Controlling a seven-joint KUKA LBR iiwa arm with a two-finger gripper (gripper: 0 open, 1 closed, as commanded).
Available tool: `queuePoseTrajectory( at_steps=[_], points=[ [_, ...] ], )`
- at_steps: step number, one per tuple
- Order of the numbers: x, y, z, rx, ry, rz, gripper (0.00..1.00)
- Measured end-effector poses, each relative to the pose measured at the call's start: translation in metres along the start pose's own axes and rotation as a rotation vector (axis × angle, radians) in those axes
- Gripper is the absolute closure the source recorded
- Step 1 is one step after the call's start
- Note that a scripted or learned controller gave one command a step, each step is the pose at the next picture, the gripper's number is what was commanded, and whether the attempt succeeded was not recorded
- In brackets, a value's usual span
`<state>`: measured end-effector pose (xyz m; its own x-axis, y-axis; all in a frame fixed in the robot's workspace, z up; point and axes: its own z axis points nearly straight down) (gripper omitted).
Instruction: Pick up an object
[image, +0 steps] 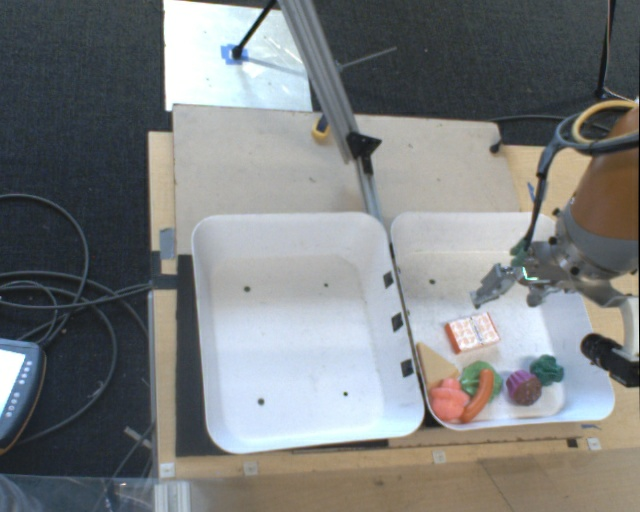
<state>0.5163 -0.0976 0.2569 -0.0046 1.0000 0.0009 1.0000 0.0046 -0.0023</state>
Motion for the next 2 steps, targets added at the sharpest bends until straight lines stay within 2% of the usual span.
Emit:
queuePoseTrajectory(
  at_steps=[1, 2],
  points=[
    [0.000, 0.001, -0.002, -0.004, -0.001, 0.003, 0.00],
    [-0.009, -0.005, 0.050, 0.001, -0.001, 0.005, 0.00]
  ],
)
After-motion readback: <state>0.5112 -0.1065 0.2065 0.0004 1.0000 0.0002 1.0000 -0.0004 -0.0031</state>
